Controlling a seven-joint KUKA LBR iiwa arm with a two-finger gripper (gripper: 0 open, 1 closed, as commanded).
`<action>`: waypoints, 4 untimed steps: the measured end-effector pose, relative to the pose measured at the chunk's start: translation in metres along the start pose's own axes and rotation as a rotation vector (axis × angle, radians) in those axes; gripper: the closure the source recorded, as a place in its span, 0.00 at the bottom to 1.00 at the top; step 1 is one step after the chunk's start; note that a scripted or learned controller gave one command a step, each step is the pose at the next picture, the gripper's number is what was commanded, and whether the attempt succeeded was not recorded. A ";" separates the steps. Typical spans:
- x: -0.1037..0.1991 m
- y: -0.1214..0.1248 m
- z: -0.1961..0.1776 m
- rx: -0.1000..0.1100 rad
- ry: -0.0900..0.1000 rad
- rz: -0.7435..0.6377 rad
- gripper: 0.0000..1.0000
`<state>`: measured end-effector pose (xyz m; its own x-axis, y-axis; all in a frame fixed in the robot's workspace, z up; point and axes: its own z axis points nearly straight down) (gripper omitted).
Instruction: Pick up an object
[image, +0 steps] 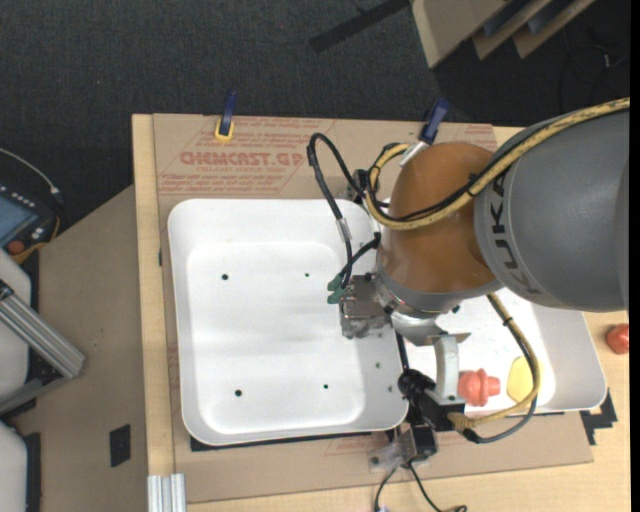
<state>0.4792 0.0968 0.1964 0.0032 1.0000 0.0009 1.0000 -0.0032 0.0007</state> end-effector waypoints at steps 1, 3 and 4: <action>0.022 0.007 -0.043 -0.004 0.000 -0.006 1.00; 0.021 0.007 -0.051 -0.002 0.000 -0.001 1.00; 0.045 0.061 0.023 0.000 0.000 -0.005 1.00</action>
